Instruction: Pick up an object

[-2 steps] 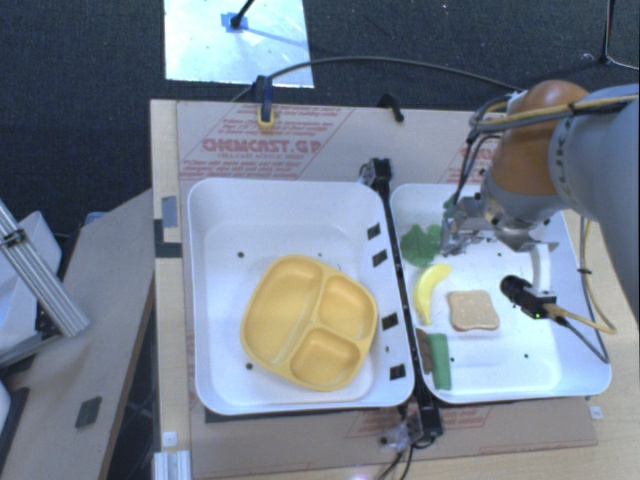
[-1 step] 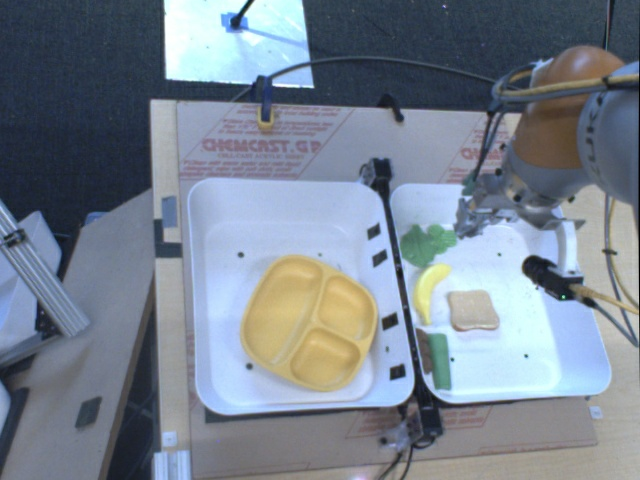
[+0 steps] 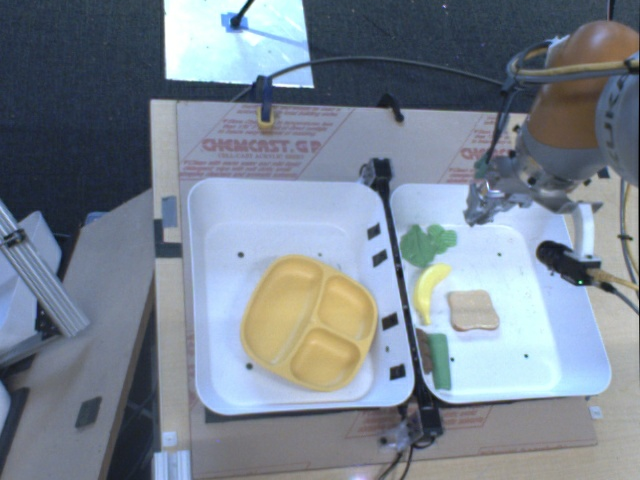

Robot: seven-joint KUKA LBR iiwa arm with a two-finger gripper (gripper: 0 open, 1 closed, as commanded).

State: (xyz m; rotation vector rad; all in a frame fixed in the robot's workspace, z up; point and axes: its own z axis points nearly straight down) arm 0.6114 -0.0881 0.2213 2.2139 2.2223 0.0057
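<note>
- Hovering at the twelve o'clock end of the right-hand shallow white bin: two-finger gripper, nothing between its tips; how far open, impossible to tell.
- Lying nearest, toward seven o'clock of the gripper: green leafy toy vegetable; just below it a yellow plastic banana; at the banana's three o'clock a tan toast-shaped slab; at the bin's six o'clock edge a green-and-brown stick.
- Resting in the left bin: yellow three-compartment plastic tray.
- Judging the banana: probably light, stiff, smooth and a little slippery; pinching across its narrow middle.
- Staying blurred: fingertips against the white wall; wrist partly cut off at three o'clock.
</note>
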